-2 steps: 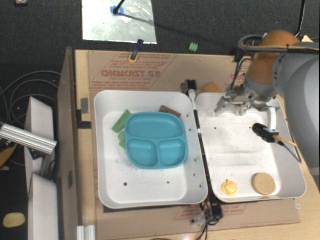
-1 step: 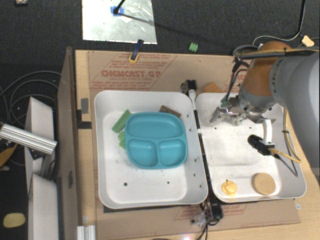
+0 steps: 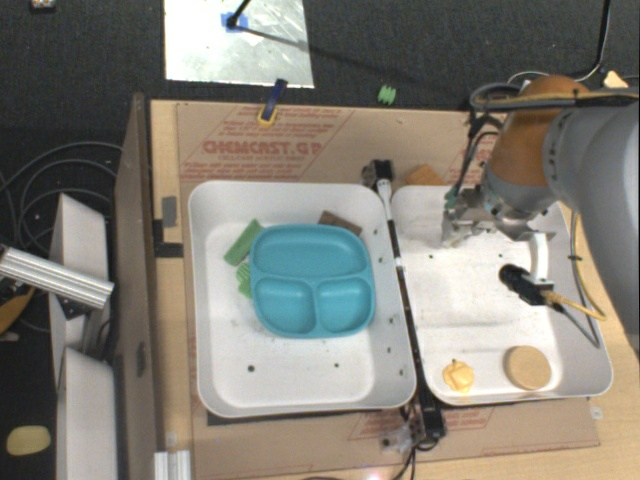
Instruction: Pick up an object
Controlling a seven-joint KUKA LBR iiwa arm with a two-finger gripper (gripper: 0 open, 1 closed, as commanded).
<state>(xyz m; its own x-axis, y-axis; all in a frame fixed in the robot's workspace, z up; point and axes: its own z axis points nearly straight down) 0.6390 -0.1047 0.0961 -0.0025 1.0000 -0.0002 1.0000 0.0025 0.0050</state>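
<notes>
Overhead, one blue tray (image 3: 310,278), one yellow lump (image 3: 459,375), one tan disc (image 3: 527,366), tool (image 3: 462,226) grip state unclear

Two bins side by side on the surface (image 3: 262,136)
Left bin (image 3: 213,298): divided tray (image 3: 310,280) in the middle, flat blocks (image 3: 241,245) at its left, a slab (image 3: 341,222) behind it; right bin (image 3: 462,293): lumpy piece (image 3: 458,375) and round disc (image 3: 527,367) along the front edge, disc nearer the right corner

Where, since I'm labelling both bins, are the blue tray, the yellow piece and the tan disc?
blue tray (image 3: 305,256), camera view, on the floor of its large compartment.
yellow piece (image 3: 459,375), camera view, on its middle.
tan disc (image 3: 527,366), camera view, on its top face.
</notes>
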